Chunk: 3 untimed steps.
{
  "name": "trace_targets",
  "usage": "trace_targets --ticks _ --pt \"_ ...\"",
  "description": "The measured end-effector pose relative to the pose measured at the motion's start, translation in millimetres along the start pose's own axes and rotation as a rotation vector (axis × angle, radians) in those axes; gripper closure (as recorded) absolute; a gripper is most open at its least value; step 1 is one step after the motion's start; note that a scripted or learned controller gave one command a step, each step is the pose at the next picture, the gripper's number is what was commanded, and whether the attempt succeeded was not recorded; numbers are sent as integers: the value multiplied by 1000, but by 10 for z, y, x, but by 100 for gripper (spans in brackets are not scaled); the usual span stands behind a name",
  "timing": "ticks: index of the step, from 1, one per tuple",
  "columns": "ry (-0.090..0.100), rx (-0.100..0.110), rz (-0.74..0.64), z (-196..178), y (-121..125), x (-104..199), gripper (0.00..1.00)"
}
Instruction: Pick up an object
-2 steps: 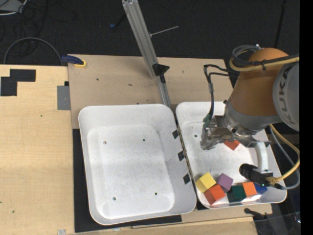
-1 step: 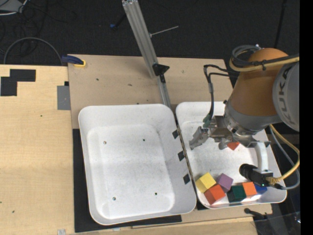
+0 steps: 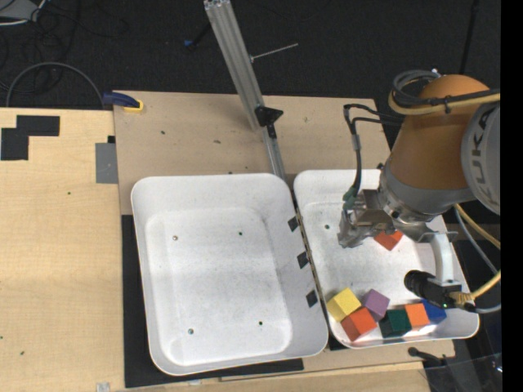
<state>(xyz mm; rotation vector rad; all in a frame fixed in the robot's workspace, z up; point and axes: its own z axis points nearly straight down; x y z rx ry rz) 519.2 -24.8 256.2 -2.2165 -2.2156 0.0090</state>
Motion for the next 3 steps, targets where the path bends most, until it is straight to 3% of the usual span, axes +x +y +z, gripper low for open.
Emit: trace_targets --ticks 1,2,3 --pt "0 1 -2 4 -1 2 0" --pt "-1 3 -6 -91 0 -14 100" --pt "-1 4 -8 -88 -1 -12 0"
